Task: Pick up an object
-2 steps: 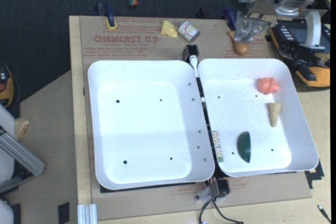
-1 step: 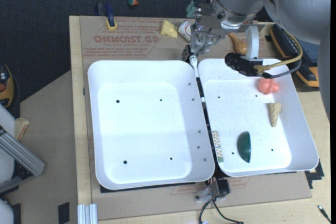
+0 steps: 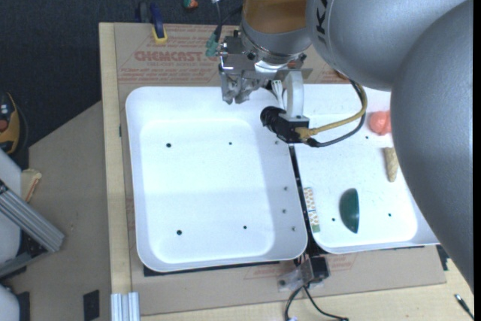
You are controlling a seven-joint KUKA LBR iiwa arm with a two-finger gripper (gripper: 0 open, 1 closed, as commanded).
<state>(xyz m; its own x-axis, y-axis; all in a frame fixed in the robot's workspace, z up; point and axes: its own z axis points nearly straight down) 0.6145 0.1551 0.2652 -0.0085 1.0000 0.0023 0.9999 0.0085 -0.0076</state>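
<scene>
So, camera view | gripper (image 3: 239, 92) hangs over the left bin's (image 3: 150, 184) far rim, can't tell its state | green oval object (image 3: 350, 209), pinkish-orange object (image 3: 379, 122) and tan stick (image 3: 391, 163) lie in the right bin (image 3: 376, 240) | cardboard (image 3: 169, 56) reads "CHEMCAST" in red | arm (image 3: 391, 19) shows a black "K"

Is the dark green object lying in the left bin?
No, the dark green object lies in the right bin, near its front edge, beside the divider between the two bins.
</scene>
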